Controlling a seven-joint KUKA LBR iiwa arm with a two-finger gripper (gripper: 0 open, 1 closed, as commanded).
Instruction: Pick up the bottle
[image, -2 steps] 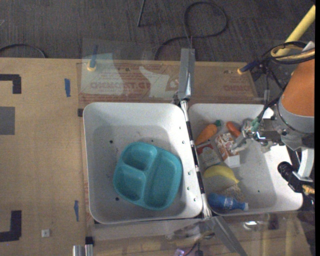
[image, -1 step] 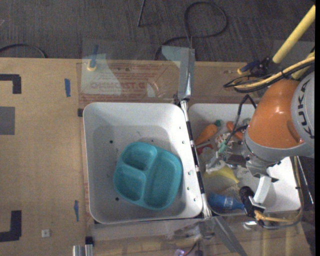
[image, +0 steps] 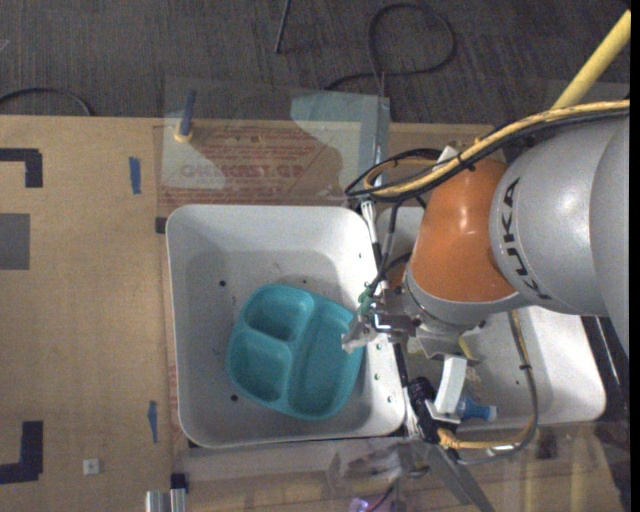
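The grey arm with its orange band looms over the seam between the bins. Its gripper hangs at the right edge of a teal divided tray in the left bin; whether it is open or closed cannot be told. What looks like the bottle, blue-capped, lies in the right bin, partly under the arm.
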